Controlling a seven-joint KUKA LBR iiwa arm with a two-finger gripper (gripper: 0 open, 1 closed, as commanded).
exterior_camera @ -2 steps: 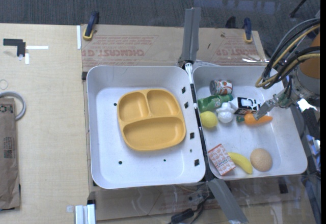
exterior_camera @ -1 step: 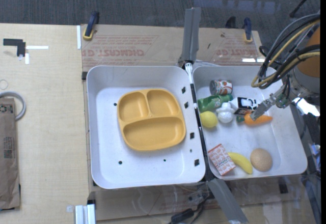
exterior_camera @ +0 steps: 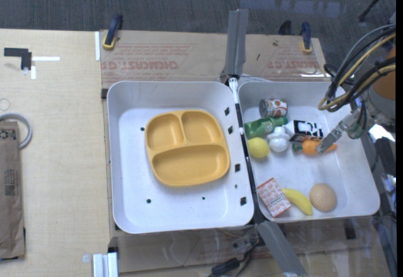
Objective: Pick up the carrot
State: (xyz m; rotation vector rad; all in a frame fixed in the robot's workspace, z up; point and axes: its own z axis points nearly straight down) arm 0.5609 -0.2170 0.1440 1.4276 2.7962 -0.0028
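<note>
Fingertips of my gripper sit right at the carrot, an orange piece lying near the middle of the right bin, toward its right wall. Whether they are spread or closed around it I cannot tell; the tips merge with the orange at this slant, so I claim no hold.

I judge this to be the grasp step: I am down at the carrot, and lifting is not yet done. The next move calls for a firm closure on the carrot alone, since a black-and-white packet touches its far side and a white lump lies just beside it, then a straight rise clear of the clutter.

Counting outward in this bin: one carrot, one packet, one white lump, one lemon, one green pouch, one can near the far wall, one banana, one egg-like ball and one red-printed carton along the near wall. The left bin holds one yellow divided plate.
</note>
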